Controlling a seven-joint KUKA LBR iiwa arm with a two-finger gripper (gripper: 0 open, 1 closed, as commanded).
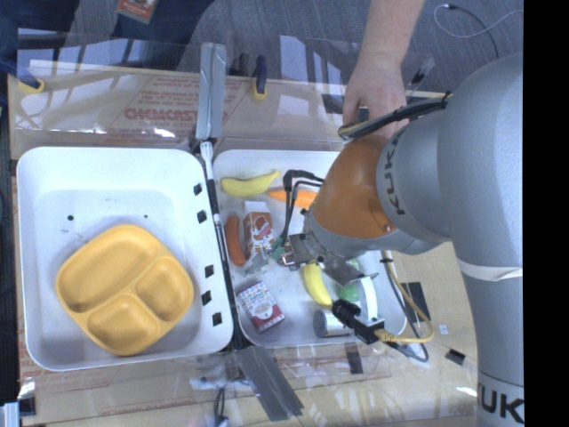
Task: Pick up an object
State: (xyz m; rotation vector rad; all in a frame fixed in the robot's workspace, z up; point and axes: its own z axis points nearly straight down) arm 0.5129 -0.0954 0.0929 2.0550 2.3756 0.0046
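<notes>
Two shallow white bins sit side by side on the surface [133,105]. The left bin [53,176] carries one thing: a yellow divided tray [124,287] with three compartments, lying toward 7 o'clock of the bin floor.

The right bin [233,163] is crowded. A banana [251,183] lies along its far edge at about 11 o'clock. Below that, against the left wall, is a reddish sausage-shaped item [235,238], upright in the view, with a small red-and-white carton [258,228] just beside it at 3 o'clock. A dark red packet [260,305] lies at about 7 o'clock of the bin. A second yellow piece [316,285], banana-like, sits near the bin's middle, with a green item [352,289] just at its 3 o'clock and a grey can-like object [327,323] at its 6 o'clock. An orange item [299,197] shows partly at the arm's edge.

The grey arm [462,158] with its orange band [351,198] covers most of the bin's right half; whatever lies beneath is hidden. The pincer [307,254] sits low over the bin's middle, but its tips are lost among cables and clutter, so whether it is apart or together cannot be told. Nothing is seen clamped in it. The yellow piece lies just at 5 o'clock of the pincer, close under it; contact cannot be made out.

A person's hand [373,92] rests at the far rim, at 12 o'clock of the arm.
</notes>
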